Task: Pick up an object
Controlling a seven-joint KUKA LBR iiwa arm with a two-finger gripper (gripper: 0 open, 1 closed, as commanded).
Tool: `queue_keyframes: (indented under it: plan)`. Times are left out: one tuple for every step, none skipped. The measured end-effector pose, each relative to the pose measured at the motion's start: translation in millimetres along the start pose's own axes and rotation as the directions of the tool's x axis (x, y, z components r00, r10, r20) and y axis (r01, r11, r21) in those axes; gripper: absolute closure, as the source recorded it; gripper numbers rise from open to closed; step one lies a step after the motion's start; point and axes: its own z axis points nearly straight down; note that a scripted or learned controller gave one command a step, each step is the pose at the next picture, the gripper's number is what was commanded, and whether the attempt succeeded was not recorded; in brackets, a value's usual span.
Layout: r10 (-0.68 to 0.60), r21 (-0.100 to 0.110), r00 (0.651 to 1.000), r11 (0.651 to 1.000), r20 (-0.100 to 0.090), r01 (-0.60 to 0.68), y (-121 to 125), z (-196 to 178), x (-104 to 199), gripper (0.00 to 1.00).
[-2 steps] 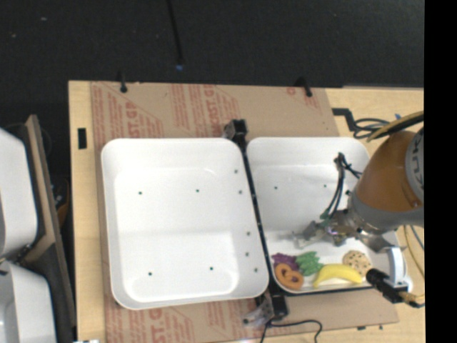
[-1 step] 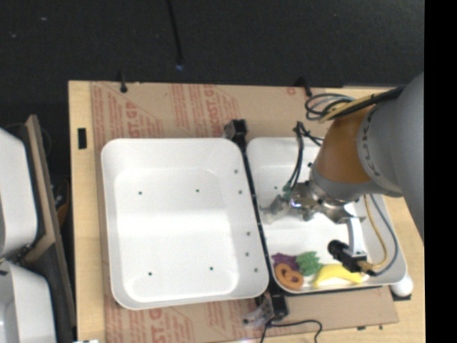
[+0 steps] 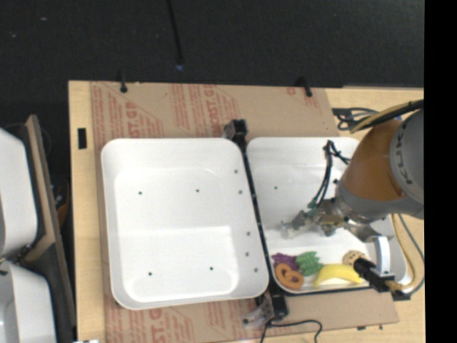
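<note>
Red print runs along the cardboard sheet (image 3: 178, 109) but is too blurred to read.

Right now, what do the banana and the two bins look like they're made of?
Banana: likely moulded plastic, toy-like; uniform bright yellow, smooth. Left bin and right bin: probably thin formed plastic; plain white, rounded corners, soft sheen. Hard to confirm at this resolution.

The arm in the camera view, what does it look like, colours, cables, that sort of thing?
The arm is bulky and rounded: an orange-brown band beside a grey segment bearing part of a dark printed marking. Dark and green cables run along the wrist toward a small grey metal gripper. Yellow and black cables loop behind it.
</note>
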Motion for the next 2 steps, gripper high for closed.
queue_keyframes:
  plan:
    - [-0.004,-0.001,1.0,1.0,-0.001,0.004,0.9,0.3,2.3,0.0]
    - [-0.007,-0.001,1.0,1.0,-0.001,0.007,55.8,7.9,29.7,0.0]
